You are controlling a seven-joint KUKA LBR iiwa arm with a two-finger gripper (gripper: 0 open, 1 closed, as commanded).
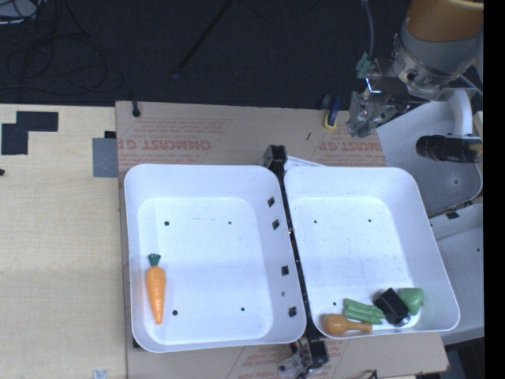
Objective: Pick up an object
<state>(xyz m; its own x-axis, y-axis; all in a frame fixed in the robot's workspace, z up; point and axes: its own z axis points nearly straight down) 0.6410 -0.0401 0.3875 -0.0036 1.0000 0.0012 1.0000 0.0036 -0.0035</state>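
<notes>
An orange carrot [155,291] with a green top lies at the front left of the left bin [201,181]. In the front right corner of the right bin [355,181] sit a tan pear-shaped piece [344,324], a green pea pod [364,311], a black block [392,305] and a light green piece [412,297], packed close together. My gripper [363,123] hangs high behind the right bin's back edge, over the cardboard, far from all the objects. Nothing shows between its fingers.
Both bins rest on a brown cardboard sheet [205,136] on the wooden bench. A black divider clip strip [286,243] runs between the bins. A small yellow and blue item [331,115] sits behind the right bin. White robot base parts [450,172] stand at right.
</notes>
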